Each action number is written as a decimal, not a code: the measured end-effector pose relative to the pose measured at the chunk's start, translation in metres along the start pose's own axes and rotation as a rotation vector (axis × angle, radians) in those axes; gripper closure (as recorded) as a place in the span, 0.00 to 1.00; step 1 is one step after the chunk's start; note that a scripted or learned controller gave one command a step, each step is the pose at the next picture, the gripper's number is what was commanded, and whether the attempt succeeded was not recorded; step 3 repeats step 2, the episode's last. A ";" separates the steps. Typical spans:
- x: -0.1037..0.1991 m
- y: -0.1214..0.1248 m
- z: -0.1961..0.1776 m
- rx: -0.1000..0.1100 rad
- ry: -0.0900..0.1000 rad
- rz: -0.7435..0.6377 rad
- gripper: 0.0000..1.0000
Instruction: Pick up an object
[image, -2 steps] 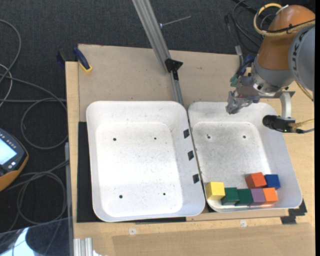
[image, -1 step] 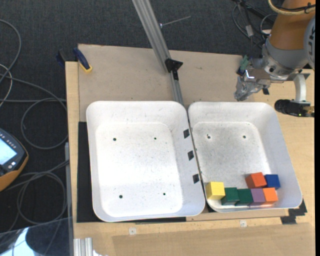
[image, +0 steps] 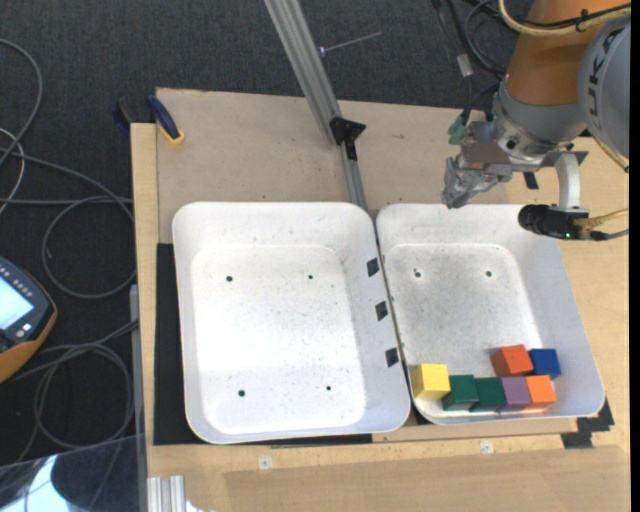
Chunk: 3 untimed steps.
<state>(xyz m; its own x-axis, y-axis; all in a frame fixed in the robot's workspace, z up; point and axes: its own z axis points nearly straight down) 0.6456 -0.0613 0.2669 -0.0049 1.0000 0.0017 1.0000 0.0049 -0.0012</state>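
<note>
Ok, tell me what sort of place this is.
Probably a robotics lab test bench: a KUKA arm reaches over two white bins, coloured blocks are bunched in the right bin's corner, and loose cables trail over the carpet.

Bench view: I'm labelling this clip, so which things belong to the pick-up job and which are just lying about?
Job:
gripper
coloured blocks
right bin

Lying about:
left bin
blue-and-yellow clamp
handheld device
floor cables

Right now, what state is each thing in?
gripper: above the right bin's far rim, holding nothing.
right bin: blocks clustered at its near edge.
left bin: no blocks inside.
yellow block: resting flat, left end of cluster.
red block: resting beside the blue block.
</note>
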 end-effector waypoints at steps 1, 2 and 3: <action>0.052 -0.006 0.014 0.002 0.001 -0.001 1.00; 0.103 -0.019 0.007 0.001 0.002 -0.002 1.00; 0.103 -0.019 0.007 0.001 0.002 -0.002 1.00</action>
